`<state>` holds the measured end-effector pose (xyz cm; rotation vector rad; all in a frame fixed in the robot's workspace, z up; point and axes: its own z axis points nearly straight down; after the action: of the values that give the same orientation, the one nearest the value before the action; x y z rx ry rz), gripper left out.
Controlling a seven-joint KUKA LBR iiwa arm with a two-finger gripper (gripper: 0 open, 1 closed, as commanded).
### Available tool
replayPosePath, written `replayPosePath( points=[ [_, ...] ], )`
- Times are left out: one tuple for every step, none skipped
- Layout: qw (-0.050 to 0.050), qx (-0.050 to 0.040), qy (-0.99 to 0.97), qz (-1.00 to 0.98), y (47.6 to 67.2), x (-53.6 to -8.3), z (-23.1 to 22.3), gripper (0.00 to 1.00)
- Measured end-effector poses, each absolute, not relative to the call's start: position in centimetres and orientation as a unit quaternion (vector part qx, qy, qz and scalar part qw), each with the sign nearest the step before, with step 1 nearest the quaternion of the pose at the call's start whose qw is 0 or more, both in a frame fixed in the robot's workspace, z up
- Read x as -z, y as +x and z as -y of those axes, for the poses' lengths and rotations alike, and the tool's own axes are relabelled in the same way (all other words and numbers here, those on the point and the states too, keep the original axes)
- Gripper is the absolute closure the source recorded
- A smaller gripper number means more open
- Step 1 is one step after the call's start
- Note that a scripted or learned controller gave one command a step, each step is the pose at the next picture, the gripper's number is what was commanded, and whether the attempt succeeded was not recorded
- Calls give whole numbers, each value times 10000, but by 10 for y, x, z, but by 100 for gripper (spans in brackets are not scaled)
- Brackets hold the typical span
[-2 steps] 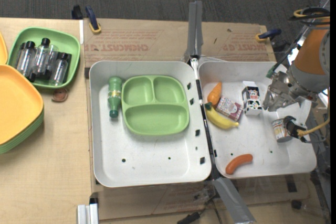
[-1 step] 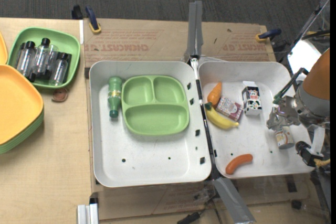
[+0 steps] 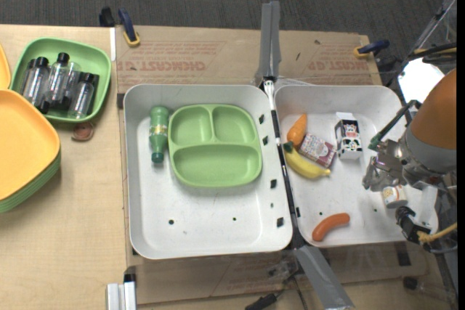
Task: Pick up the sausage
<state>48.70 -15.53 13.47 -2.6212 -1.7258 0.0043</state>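
Note:
The sausage (image 3: 330, 226), orange-red and slightly curved, lies near the front edge of the right bin (image 3: 378, 99). My gripper (image 3: 381, 173) hangs over the right side of that bin, up and to the right of the sausage and apart from it. The arm's orange band (image 3: 442, 120) rises behind it at the view's right edge. I see nothing held in the gripper.
The right bin also holds a carrot (image 3: 296, 128), a banana (image 3: 305, 164), a pink packet (image 3: 317, 149) and a white carton (image 3: 349, 136). The left bin (image 3: 211, 229) carries a green divided plate (image 3: 215, 144) and a green bottle (image 3: 158, 133). Stacked yellow plates (image 3: 25, 156) and a green tray of bottles (image 3: 62, 80) sit at far left.

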Motion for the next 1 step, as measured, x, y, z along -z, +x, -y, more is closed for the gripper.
replayPosePath(
  points=[
    [42,-11,-7943,6076,476,-90,186,100]
  ],
)
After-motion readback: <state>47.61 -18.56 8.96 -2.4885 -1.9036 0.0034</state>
